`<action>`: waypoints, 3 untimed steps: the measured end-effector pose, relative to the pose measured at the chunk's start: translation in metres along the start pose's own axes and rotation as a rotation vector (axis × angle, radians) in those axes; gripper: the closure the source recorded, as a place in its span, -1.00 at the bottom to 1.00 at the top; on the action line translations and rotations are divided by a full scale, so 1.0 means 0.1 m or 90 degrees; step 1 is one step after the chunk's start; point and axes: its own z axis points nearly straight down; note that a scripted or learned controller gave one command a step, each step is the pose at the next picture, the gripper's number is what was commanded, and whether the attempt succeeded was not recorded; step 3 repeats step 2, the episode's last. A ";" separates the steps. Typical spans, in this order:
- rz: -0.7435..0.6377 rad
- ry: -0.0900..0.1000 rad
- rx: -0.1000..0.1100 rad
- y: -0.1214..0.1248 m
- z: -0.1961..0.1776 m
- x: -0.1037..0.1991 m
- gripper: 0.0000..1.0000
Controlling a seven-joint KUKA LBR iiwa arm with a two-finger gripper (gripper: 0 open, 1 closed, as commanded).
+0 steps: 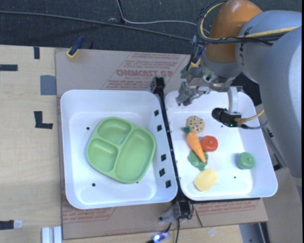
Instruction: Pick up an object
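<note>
My gripper (185, 99) hovers with nothing held — finger gap unclear. The toy carrot (195, 144) looks light, stiff, slick — I'd pinch its thick orange middle.

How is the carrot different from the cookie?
The carrot is orange, long and pointed, with a green top; the cookie is tan, round and speckled with dark dots. The carrot lies at a slant across the bin's middle; the cookie sits just above it, nearer the pincer. Both are toy foods in the right bin.

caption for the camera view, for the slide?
Gripper above the right bin's far edge; carrot, cookie and tomato below.
</note>
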 end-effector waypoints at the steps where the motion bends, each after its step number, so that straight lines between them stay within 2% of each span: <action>1: 0.000 0.000 -0.001 0.06 0.05 0.49 1.00; 2: 0.000 0.000 -0.001 0.06 -0.13 1.00 1.00; 3: 0.000 0.000 -0.001 0.06 -0.13 1.00 1.00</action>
